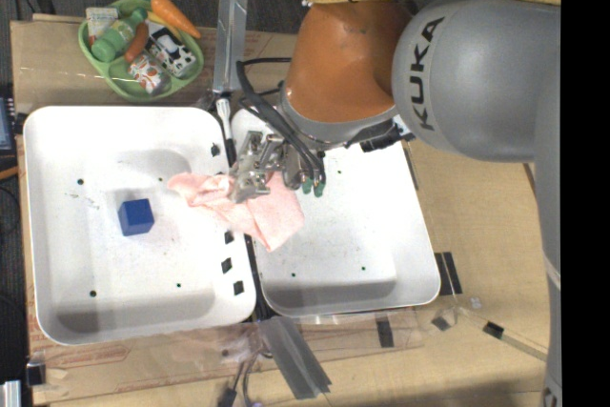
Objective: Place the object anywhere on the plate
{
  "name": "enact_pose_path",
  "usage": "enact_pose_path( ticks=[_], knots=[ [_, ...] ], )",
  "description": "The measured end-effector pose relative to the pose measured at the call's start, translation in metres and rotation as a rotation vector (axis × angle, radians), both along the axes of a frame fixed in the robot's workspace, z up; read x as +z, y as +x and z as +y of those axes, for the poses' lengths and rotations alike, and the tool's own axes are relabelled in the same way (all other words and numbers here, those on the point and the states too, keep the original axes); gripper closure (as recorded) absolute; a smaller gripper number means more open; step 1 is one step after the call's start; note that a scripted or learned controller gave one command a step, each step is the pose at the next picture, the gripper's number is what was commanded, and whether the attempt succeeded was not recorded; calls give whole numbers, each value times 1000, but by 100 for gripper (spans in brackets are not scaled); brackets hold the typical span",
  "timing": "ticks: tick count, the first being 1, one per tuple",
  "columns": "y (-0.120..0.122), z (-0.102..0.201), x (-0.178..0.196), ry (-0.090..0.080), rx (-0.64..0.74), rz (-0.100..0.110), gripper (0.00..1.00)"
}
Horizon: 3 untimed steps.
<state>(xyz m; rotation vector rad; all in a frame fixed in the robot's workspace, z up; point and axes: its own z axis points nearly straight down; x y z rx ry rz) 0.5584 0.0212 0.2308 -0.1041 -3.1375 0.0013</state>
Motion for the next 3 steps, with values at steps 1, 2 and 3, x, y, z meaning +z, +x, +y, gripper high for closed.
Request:
enact_pose_path(
  ticks=[1,2,3],
  knots=[
    [-8,52,-2,0,74,2,100],
    [-33,97,0,0,75,0,100],
    [-33,97,0,0,74,0,0]
  ],
)
